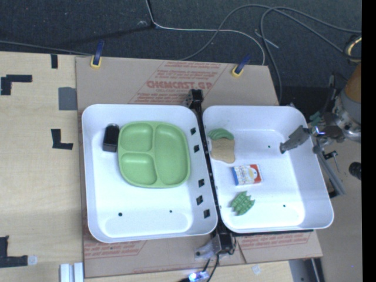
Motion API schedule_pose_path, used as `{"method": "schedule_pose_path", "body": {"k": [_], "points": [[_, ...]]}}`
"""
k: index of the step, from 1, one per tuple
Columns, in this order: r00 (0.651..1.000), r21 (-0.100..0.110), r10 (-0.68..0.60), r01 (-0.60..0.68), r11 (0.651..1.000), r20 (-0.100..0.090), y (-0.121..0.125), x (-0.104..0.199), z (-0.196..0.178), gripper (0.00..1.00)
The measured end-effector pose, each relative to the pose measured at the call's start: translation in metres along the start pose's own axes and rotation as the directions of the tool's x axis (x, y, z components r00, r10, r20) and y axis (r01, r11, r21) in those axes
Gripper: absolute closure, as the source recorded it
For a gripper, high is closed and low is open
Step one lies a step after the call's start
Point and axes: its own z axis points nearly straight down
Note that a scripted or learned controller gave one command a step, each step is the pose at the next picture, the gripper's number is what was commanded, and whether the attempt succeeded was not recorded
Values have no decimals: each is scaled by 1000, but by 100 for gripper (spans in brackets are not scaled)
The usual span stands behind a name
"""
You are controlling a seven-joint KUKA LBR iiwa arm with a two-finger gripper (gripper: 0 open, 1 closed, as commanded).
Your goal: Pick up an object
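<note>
My gripper [301,148] hangs over the right edge of the right bin [305,213], open, with nothing between its fingers. One finger [292,140] slants left over the bin floor. In this bin, all left of the gripper, lie a green curved piece [220,134], a tan piece [223,151] touching it, a white packet with red and blue print [246,174], and a green leafy toy [241,204]. None of them touches the gripper.
The left bin [141,222] holds a green divided plate [154,154] and a small black object [110,137] beside it. A black divider with clips [205,169] joins the bins. Cables [247,16] run behind the bench.
</note>
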Motion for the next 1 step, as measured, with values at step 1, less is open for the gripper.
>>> {"method": "schedule_pose_path", "body": {"k": [1], "points": [[1000,-11,-3,3,1000,3,2,0,-6,0]]}}
